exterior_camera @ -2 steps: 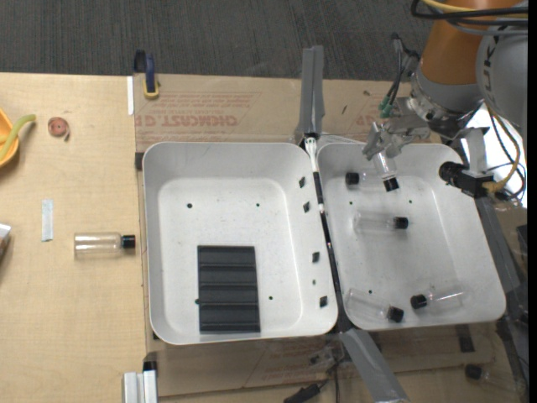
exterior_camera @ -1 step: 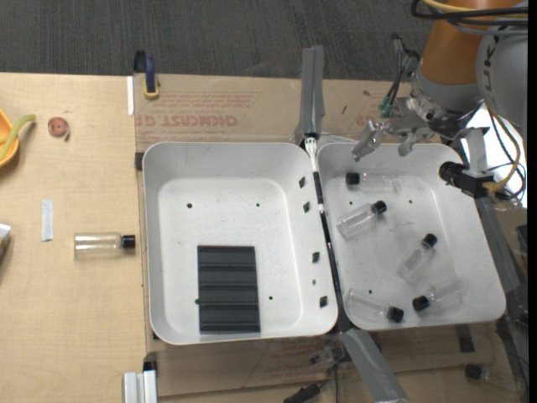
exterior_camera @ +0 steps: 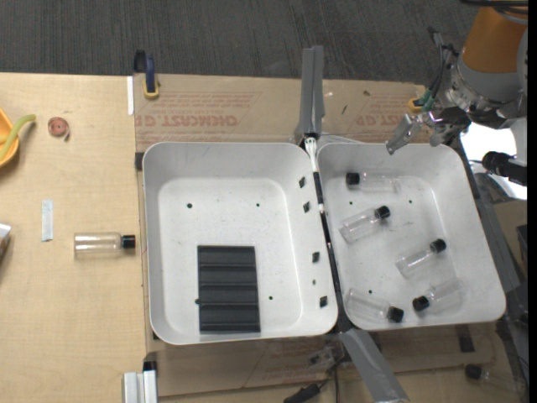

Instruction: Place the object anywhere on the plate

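Two white bins sit side by side: plate [exterior_camera: 227,289] bare in the left, five vials [exterior_camera: 366,222] loose in the right. Gripper [exterior_camera: 417,131] hovers above, fingers' state unclear; nothing placed yet.

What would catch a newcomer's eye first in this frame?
Probably the dark ribbed plate lying in the left bin, stark against the white. Next, the clear vials with black caps scattered in the right bin, such as one near its middle. The arm's orange band and the hand sit above that bin's far right corner.
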Controlling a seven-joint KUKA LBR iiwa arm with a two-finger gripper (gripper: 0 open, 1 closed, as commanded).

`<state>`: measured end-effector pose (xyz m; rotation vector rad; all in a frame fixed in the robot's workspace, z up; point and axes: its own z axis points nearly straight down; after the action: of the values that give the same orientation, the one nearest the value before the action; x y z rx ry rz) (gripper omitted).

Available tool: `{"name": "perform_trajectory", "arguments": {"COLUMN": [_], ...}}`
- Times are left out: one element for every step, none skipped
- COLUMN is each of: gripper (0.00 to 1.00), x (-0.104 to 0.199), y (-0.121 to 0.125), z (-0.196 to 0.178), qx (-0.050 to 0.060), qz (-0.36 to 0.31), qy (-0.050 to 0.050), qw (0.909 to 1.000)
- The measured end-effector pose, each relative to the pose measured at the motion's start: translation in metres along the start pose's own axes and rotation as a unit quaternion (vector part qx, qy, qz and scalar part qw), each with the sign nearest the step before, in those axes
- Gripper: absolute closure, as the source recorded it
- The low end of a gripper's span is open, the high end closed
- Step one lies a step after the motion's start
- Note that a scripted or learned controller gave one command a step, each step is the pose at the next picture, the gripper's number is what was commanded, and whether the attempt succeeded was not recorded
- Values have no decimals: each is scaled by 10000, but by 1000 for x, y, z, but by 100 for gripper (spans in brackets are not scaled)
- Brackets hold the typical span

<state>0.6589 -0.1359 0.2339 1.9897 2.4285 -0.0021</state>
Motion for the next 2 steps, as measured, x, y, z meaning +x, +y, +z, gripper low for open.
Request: {"name": "perform_trajectory", "arguments": {"gripper": [0, 0], "x": [-70, -78], "y": [-14, -55], "z": [-81, -207], "qx": [-4, 3], "qz": [-286, -553], "qy": [-1, 3], "qw": [9996, 9985]}}
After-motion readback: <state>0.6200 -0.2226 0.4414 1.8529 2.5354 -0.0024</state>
